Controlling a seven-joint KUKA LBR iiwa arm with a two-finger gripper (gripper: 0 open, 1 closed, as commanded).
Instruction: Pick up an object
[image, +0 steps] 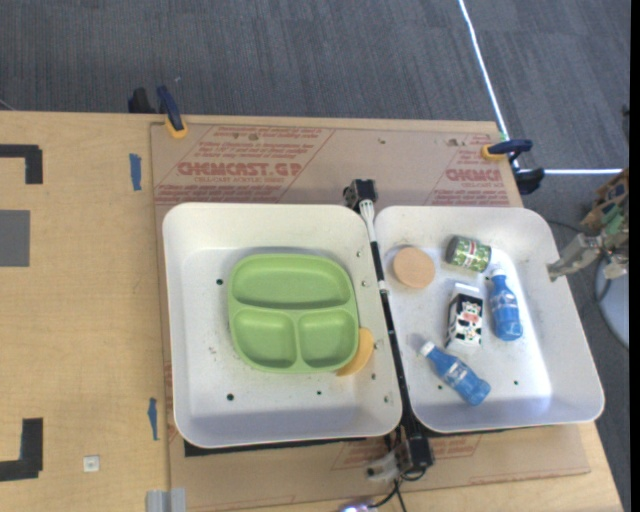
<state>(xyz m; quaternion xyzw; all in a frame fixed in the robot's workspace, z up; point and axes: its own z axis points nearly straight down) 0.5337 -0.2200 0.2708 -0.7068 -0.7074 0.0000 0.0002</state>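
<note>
Right bin (570, 385) holds a green can (467, 253), tan disc (413, 267), black-and-white carton (466, 315) and two blue bottles (504, 307) (457, 374); labels unreadable. Left bin (190, 330): green divided plate (294, 311), orange piece (356, 352) at its corner. Board (250, 165) on the table reads "CHEMCAST GP". Hand state: cannot tell.

Not much robot to go on here tbh. At the right edge the gripper (568, 260) is a small pale grey, metal-looking piece with thin angular bits, too blurry to make out properly. Just above it sits a messy bundle of thin wires (610, 208), darkish with some green and brownish strands mixed in. Below that there's a smooth rounded housing (622, 300) in light grey, cut off by the edge. Can't see any markings or screws at this size.
</note>
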